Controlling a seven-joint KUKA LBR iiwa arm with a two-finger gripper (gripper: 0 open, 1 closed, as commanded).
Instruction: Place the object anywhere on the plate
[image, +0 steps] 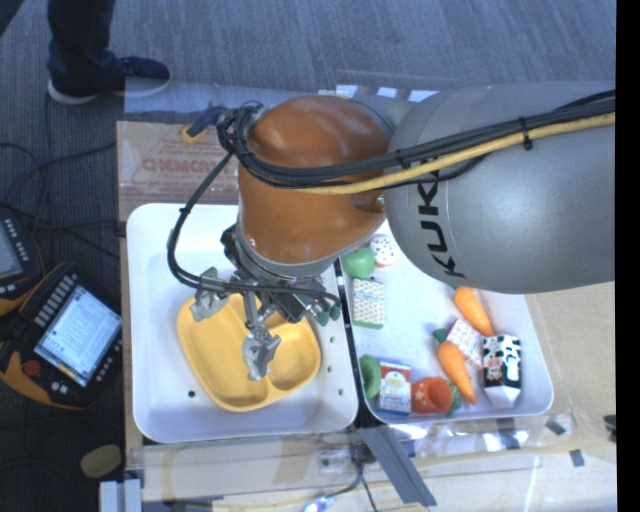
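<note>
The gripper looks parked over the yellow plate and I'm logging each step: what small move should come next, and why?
Probably a short lift straight up. The gripper hangs over the yellow plate in the left bin, and I cannot see any object between its fingers, so nothing seems left to set down there. The toy food, carrots included, lies in the right bin.

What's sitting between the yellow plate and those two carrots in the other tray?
In the camera view, between the yellow plate and the carrots come the two bins' white rims, then a green toy and a small printed carton.
</note>
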